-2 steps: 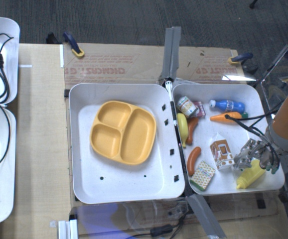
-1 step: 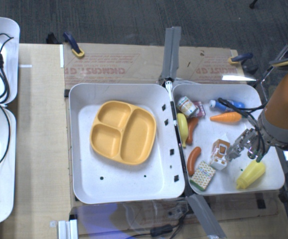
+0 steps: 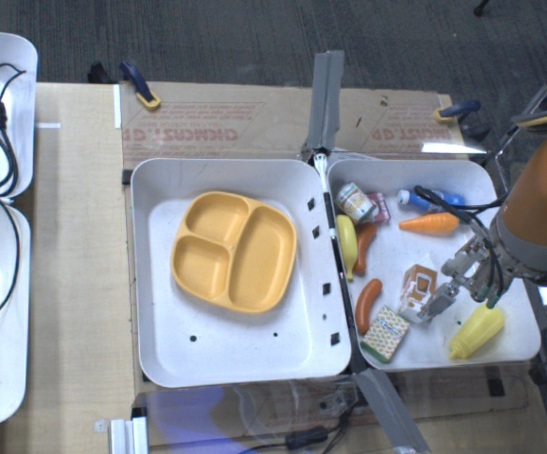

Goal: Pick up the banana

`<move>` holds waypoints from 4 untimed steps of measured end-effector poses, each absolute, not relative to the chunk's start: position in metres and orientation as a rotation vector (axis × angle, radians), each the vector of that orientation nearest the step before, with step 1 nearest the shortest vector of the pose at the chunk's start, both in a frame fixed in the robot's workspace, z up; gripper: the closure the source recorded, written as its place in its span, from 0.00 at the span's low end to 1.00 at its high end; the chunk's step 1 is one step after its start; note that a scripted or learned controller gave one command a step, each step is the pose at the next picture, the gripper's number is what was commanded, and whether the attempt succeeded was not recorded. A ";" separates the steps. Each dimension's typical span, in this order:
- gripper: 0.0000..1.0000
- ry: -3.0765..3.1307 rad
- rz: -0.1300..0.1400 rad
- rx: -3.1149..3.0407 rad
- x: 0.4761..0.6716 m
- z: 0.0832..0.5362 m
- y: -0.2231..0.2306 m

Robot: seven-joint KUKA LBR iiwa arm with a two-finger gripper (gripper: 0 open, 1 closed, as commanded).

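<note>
While I watch remotely, gripper low in right bin, beside a small carton, well apart from banana, grip state I cannot tell

Arm: big rounded orange band at right edge, grey section just below it. Black cable runs off the wrist area. Gripper: silver-grey metal, two slim light fingers, dark joints/linkage w/ small bits of hardware behind them; details too blurry for screws or markings.
</note>
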State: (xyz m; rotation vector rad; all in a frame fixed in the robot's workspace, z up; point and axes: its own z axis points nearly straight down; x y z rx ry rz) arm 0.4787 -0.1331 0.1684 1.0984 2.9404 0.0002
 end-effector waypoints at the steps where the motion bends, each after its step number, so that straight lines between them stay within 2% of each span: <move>1: 0.00 2.902 -0.001 1.205 0.477 0.119 -0.191; 2: 0.00 2.904 0.000 1.195 0.478 0.091 -0.222; 3: 0.00 2.776 -0.001 1.467 0.484 0.192 -0.183; 4: 0.00 2.808 0.001 1.410 0.478 0.091 -0.222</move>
